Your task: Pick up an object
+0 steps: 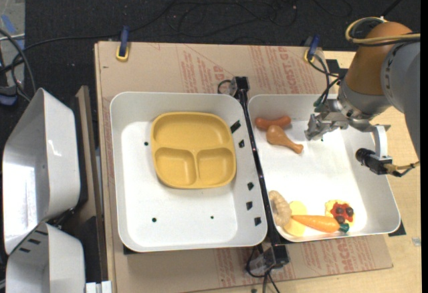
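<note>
The right bin holds toy food. An orange sausage and a tan chicken drumstick lie near its back left. At the front lie a beige bread piece, an orange carrot, a yellow slice and a small red and yellow piece. My gripper hangs low over the back of the right bin, a short way right of the drumstick. Nothing shows between its fingers.
The left bin carries a yellow divided plate. A black divider with clips runs between the bins. The grey arm with its orange band enters from the right, with a black cable part over the bin's right side.
</note>
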`<state>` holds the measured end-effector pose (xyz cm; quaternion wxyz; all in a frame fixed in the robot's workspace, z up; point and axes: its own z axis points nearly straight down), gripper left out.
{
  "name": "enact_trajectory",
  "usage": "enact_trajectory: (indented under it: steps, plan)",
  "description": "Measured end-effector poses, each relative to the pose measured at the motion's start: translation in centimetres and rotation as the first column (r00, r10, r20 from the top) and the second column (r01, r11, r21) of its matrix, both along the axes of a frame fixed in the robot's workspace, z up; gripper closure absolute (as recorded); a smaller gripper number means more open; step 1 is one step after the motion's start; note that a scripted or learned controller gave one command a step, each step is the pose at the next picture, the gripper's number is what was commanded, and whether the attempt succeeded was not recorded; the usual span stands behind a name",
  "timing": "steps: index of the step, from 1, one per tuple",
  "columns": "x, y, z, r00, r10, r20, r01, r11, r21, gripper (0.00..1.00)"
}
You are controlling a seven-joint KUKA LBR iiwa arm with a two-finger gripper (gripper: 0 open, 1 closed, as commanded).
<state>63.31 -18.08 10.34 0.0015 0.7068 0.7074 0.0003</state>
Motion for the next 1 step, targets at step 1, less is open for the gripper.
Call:
enact_trajectory:
  steps: [1]
  plan:
    - [0.53,0.32,4.44,1.0,0.002,0.004,-0.002,1.0,0.0,1.0]
